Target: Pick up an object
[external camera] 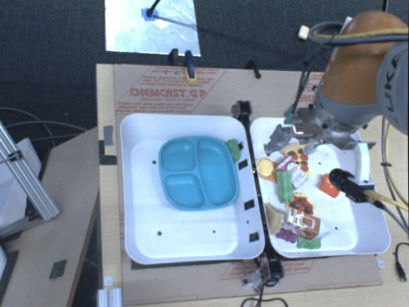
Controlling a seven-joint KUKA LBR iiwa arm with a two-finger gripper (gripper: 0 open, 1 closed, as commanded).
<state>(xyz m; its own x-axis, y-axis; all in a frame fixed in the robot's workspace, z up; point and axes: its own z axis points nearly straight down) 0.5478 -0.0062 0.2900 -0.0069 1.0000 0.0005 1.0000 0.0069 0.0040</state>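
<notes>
My gripper (282, 137) hangs over the back left part of the right bin (370, 232), just above a pile of toy food. Under and in front of it lie a yellow round piece (265, 168), a pink and white packet (296, 169) and a long green piece (284, 186). A red-orange block (328, 185) sits further right. Toward the front are a tan wedge (275, 215), a colourful packet (302, 220), purple grapes (287, 236) and a small green piece (310, 242). I see nothing held.
The left bin (140, 235) holds a blue divided plate (197, 173) with a small green thing (233, 148) at its back right corner. The arm's orange band (361, 50) looms over the right bin's back edge. Black clips (246, 203) line the wall between the bins.
</notes>
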